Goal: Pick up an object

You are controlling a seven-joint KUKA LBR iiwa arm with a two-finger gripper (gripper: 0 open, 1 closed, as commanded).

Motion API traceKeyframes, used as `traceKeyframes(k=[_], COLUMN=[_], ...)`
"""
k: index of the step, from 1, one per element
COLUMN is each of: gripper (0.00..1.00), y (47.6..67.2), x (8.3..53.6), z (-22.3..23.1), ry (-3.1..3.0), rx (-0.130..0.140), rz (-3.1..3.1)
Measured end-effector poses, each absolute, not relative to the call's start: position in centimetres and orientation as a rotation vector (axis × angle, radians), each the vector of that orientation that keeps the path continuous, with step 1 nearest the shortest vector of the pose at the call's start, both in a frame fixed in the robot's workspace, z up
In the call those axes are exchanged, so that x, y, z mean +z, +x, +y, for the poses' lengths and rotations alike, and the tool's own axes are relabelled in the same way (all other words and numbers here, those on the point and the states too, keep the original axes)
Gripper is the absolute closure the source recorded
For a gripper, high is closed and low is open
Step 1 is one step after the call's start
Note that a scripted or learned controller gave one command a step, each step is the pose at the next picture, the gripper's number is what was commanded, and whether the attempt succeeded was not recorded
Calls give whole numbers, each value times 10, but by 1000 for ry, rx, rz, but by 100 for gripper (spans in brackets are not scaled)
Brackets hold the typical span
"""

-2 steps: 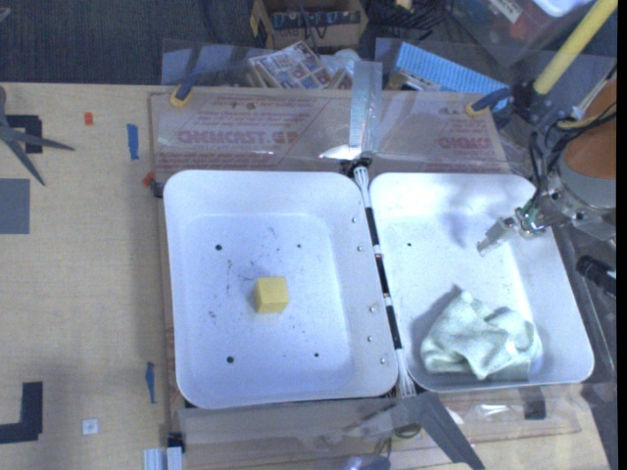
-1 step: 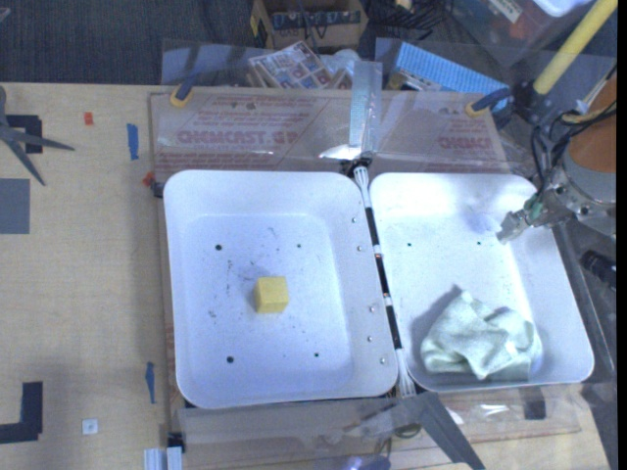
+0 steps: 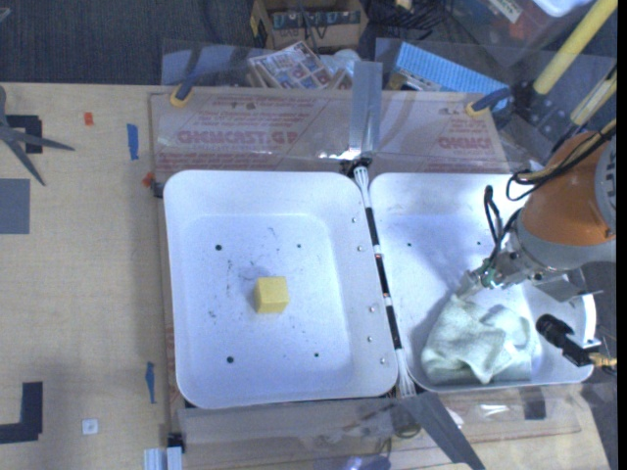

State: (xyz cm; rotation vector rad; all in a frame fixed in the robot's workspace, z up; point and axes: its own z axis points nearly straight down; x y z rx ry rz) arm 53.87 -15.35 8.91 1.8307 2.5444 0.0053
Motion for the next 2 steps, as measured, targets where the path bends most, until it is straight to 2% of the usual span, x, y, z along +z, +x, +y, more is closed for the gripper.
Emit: traceKeyframes(k=[1,2], gripper=[100,100], y=[512,512], x=[89,100], z=[-116,-117], ry=[2129,2131], rx=[9,12], rz=[2296,2291])
